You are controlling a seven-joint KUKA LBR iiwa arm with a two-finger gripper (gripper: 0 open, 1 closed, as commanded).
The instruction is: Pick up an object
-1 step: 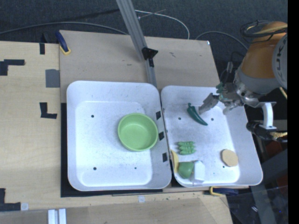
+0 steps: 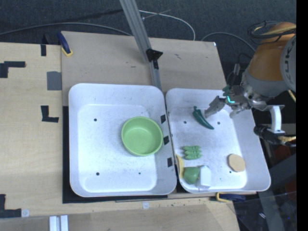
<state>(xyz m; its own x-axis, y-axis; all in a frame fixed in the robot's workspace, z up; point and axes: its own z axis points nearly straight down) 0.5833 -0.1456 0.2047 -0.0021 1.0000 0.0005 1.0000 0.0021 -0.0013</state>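
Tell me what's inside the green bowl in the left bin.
The green bowl sits alone in the left bin, and its visible interior shows only plain green surface, with no object in it. The bin floor directly under the bowl is covered, so that cannot be checked.

My end effector (image 2: 217, 106) hangs over the right bin (image 2: 250, 143), just beside a dark green pepper (image 2: 202, 118). The bin's middle lies bare. Its near side is crowded: a green pod cluster (image 2: 192, 152), a green lump (image 2: 191, 174), and a tan disc (image 2: 236, 162). In the left bin (image 2: 86, 129), a green bowl (image 2: 141, 136) takes the middle.
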